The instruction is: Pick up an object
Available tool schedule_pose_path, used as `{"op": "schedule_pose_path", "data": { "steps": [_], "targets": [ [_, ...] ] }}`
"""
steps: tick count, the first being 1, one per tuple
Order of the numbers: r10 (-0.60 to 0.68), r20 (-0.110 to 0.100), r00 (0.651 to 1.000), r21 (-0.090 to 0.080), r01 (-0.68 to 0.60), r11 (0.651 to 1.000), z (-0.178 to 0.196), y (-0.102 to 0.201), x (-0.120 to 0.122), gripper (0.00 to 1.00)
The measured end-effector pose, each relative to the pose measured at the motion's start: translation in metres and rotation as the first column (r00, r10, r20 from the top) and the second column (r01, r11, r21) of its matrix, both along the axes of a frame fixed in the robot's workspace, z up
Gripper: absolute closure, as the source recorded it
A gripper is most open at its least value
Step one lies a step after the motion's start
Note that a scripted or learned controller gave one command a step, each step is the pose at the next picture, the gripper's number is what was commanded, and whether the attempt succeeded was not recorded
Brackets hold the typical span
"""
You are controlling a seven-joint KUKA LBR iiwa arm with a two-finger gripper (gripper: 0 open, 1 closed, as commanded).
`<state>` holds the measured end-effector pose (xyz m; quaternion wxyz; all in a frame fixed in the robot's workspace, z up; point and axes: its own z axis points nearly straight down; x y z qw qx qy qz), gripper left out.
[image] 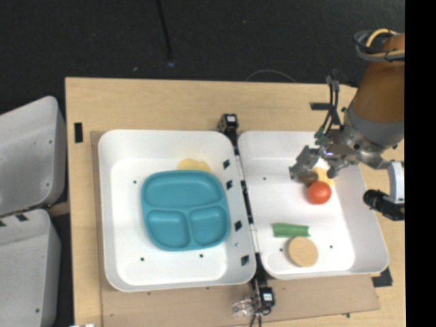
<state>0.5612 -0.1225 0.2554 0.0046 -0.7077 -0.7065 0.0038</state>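
Two shallow white plastic bins sit side by side on the pale wooden surface [82,107]. In the left bin [116,251], a teal three-compartment plastic tray [184,207] lies near the middle, with a flat yellow piece [193,164] just behind it, partly tucked under its far edge. In the right bin [354,251], a round red tomato-like ball [319,193] lies toward the far right. A green bean-shaped piece [291,230] lies nearer the front edge, and a round tan biscuit-like disc [302,252] lies just in front of it.

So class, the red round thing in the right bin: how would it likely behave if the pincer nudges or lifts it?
The red ball-like object looks round, so a nudge would probably roll it across the flat floor of the right bin. Its smooth, curved surface may slip out of a pinch. It looks small and likely light, with the pincer just above it.
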Motion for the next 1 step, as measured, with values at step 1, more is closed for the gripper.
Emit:
{"op": "schedule_pose_path", "data": {
  "steps": [1],
  "targets": [
    [0.003,0.013,1.000,-0.002,-0.003,1.000,0.0067,0.0002,0.0022,0.00]
  ]
}}
